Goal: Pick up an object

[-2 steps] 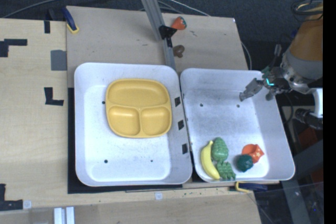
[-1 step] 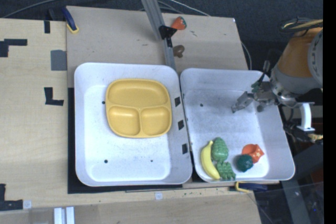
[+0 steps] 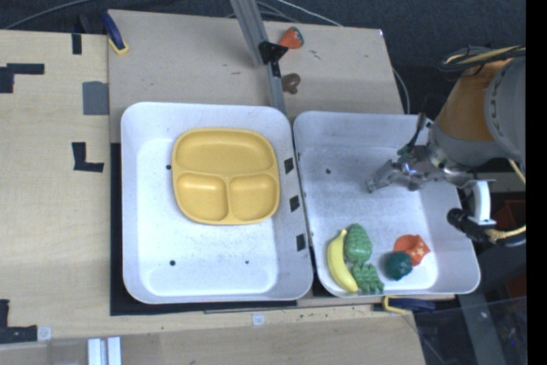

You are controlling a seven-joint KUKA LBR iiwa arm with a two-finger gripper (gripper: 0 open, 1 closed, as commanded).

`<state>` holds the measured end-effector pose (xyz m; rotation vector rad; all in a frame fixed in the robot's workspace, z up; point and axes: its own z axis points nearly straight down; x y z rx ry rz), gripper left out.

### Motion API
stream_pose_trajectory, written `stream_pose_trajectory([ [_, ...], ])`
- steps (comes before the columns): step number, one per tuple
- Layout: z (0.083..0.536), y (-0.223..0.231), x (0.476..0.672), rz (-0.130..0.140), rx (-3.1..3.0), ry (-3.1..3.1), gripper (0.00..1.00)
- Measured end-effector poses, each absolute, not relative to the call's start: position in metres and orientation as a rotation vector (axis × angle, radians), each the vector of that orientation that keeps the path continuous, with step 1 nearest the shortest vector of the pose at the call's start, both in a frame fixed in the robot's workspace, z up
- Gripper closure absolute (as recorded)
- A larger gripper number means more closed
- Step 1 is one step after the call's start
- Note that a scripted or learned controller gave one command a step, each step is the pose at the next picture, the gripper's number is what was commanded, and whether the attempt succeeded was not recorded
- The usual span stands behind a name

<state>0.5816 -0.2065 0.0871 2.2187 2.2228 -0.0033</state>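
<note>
Gripper [image 3: 386, 177] blurry over right bin [image 3: 342, 137].

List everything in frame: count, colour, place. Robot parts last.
left bin: 1, white, left half of bench
right bin: 1, white, beside the left bin
divided plate: 1, yellow, three compartments, upper part of left bin
banana: 1, yellow, right bin's near edge
green toys: 2, stacked close beside the banana
teal ball: 1, right bin's near right corner
orange toy: 1, orange-red, touching the ball
arm: 1, grey with orange band, from the right
end effector: 1, grey, over the right bin
</note>
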Motion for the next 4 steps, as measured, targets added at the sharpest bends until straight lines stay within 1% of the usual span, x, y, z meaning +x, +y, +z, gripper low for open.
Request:
stream_pose_trajectory([
  [1, 0.099, -0.206, 0.582, -0.002, 2.217, 2.225, 1.00],
  [2, 0.162, -0.202, 0.583, 0.004, 2.216, 2.220, 1.00],
  [3, 0.220, -0.197, 0.578, 0.004, 2.215, 2.220, 1.00],
  [4, 0.258, -0.197, 0.579, 0.003, 2.217, 2.221, 1.00],
])
